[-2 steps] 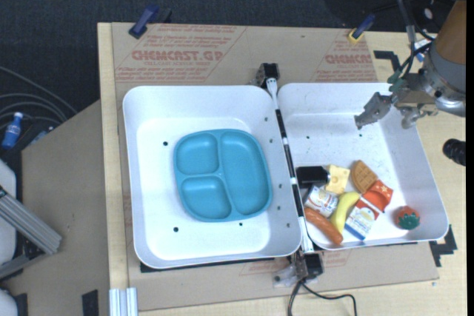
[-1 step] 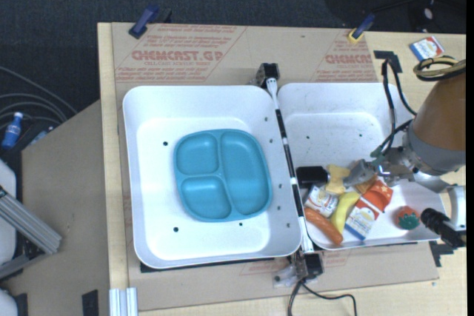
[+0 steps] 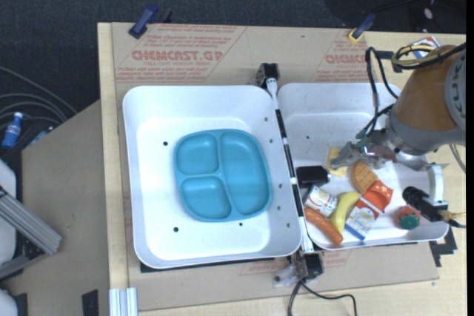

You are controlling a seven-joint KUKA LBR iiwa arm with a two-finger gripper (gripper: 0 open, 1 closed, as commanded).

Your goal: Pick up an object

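Camera view: arm (image 3: 433, 96) reaches in from 3 o'clock and sits over the right bin (image 3: 318, 111). Tool (image 3: 355, 153) is low in that bin; can't tell its state, the wrist housing blocks it. Nothing visibly held. Pile of objects lies just at 6 o'clock of the tool: tan bread-like piece (image 3: 363, 175) nearest, almost under the tip, then orange-red packet (image 3: 378, 196), yellow banana (image 3: 342, 209), carrot (image 3: 324, 226), small white carton (image 3: 321, 199), white-blue packet (image 3: 359, 222). Black block (image 3: 311, 175) sits at 9 o'clock of the pile by the divider. Red-green round item (image 3: 408, 218) at 4 o'clock, partly behind a black cable end (image 3: 421, 203). Left bin (image 3: 148, 159) carries a blue divided plate (image 3: 222, 174). Pale item (image 3: 339, 157) beside the tool is too small to identify.
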